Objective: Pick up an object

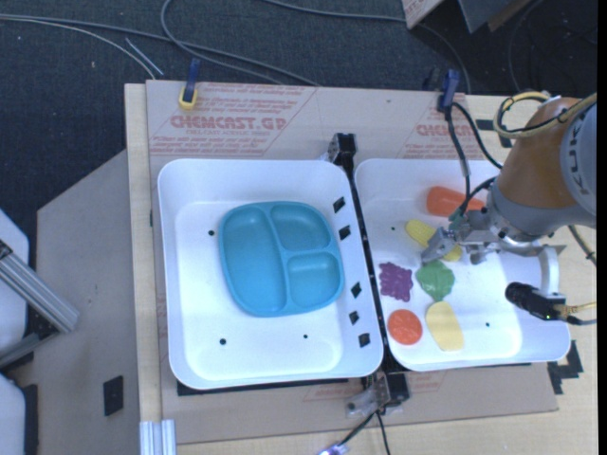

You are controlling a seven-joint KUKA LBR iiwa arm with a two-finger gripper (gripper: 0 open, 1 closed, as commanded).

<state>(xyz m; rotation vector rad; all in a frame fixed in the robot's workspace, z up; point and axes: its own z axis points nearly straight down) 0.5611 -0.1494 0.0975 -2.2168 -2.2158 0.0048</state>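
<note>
A: Where is the green toy (435, 279)?
B: In the right bin (493, 341), at six o'clock from the gripper (446, 245).
A: Is it grabbing?
B: I cannot tell. The toy looks light and bumpy; pinch its middle.

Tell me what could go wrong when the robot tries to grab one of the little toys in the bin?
1. The toys lie close together: the green piece sits beside the purple one and the pale yellow one, so the gripper might nudge a neighbour or catch two.
2. The small yellow piece lies right by the gripper and looks low and flat, so it might slip away.
3. The orange piece sits near the bin wall, leaving little room.
</note>
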